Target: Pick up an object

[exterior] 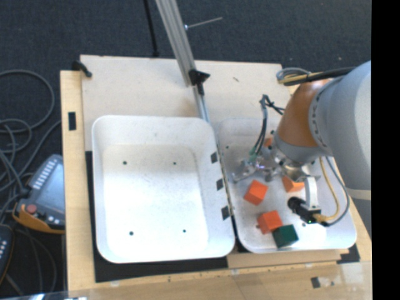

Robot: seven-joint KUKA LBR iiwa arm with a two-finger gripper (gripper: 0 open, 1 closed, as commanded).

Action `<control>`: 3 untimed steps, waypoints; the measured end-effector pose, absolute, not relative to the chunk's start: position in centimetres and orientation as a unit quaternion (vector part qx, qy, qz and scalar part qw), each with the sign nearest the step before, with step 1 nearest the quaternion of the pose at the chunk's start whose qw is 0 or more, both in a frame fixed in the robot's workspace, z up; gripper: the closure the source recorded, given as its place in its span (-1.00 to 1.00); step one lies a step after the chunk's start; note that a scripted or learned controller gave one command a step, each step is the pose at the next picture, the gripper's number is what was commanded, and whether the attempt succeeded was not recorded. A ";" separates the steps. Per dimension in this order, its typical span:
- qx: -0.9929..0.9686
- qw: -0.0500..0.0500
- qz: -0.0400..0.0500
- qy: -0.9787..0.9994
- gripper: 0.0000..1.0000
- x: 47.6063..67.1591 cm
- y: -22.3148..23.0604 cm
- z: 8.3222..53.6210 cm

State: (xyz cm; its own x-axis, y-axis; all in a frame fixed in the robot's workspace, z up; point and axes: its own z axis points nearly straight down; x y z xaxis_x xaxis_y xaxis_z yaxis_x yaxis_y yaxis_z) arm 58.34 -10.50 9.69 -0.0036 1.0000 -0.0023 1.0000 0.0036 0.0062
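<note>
Right bin point(240, 133) on the desk point(144, 83), holding three orange blocks and one dark green block point(285, 235): all look like small, light, rigid cubes with flat faces, probably best taken across two opposite sides, and the nearest candidate, an orange block point(255, 192), lies just below the hand point(265, 167). The arm's wrist point(300, 127) covers the hand's upper part, so whether it is released or clenched cannot be told; another orange block point(292, 182) is partly hidden beneath it.
</note>
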 end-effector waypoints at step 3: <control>0.703 0.002 0.004 0.711 1.00 57.1 -0.6 20.1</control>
